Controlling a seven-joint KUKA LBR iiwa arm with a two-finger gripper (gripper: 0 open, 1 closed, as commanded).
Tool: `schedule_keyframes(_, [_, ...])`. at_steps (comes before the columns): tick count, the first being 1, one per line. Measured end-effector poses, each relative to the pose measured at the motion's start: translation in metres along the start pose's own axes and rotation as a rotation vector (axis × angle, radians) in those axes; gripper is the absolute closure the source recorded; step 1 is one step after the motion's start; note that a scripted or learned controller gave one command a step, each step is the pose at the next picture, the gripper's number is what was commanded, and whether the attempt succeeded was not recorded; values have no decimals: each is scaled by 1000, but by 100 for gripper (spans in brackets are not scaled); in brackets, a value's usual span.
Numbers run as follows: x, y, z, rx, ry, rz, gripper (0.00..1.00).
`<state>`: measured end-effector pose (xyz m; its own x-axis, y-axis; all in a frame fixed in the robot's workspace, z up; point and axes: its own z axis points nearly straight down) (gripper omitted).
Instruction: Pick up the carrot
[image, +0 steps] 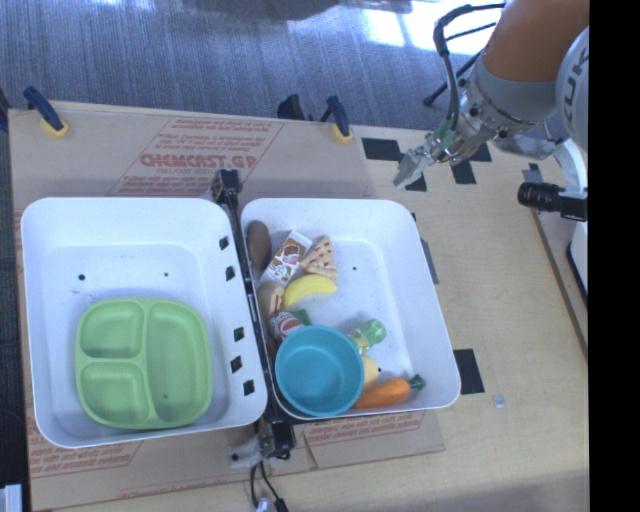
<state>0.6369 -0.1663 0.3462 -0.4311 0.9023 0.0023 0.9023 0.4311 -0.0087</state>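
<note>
The carrot (386, 392) lies at the lower-right of the frame in the right bin (428, 290), its length running left-right beside the blue bowl (318, 370), well below the gripper (412, 168), which hovers upper right with fingers apart and empty.

Hand (413, 168) hangs beyond right bin's (425, 262) far corner. Carrot (385, 393) well nearer camera, touching bowl (318, 370), apparently against near wall.

Bright, even overhead light. Glare patch on the floor (385, 22) at 12 o'clock, possibly a window reflection. White bins (415, 250) near blown out, soft short shadows inside the walls. Arm (530, 50) at 1 o'clock blurred, overall resolution low, small items mushy.
</note>
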Motion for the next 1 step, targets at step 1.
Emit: schedule_keyframes(1, [46,45,-17,-4,-5,37,100])
